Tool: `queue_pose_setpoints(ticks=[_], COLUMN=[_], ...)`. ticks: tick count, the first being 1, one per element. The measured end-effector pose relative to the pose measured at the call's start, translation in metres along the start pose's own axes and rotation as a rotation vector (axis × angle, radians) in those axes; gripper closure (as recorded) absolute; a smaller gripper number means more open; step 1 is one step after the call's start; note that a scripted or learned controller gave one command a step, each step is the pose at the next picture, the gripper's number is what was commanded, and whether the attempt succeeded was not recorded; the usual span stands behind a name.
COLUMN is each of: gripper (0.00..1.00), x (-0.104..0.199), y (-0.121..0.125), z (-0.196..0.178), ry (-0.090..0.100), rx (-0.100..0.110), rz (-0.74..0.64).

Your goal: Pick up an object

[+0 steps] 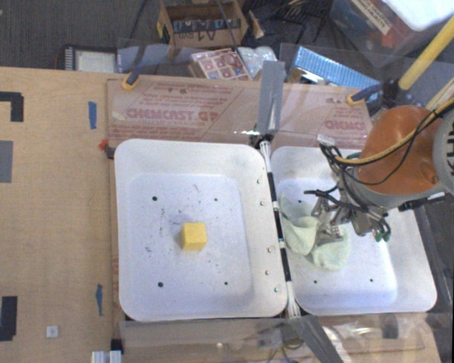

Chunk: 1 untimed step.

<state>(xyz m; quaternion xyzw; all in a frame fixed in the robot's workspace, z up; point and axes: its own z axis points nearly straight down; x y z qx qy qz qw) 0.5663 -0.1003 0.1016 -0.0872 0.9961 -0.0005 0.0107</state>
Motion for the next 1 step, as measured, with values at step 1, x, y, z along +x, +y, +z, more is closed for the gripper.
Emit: queue_pose_setpoints(ticks=[1], gripper=[1.0], x=[-0.1003], y=[-0.0132], z=[-0.0877], ry=[0.015], rx=[-0.002], rz=[0.175])
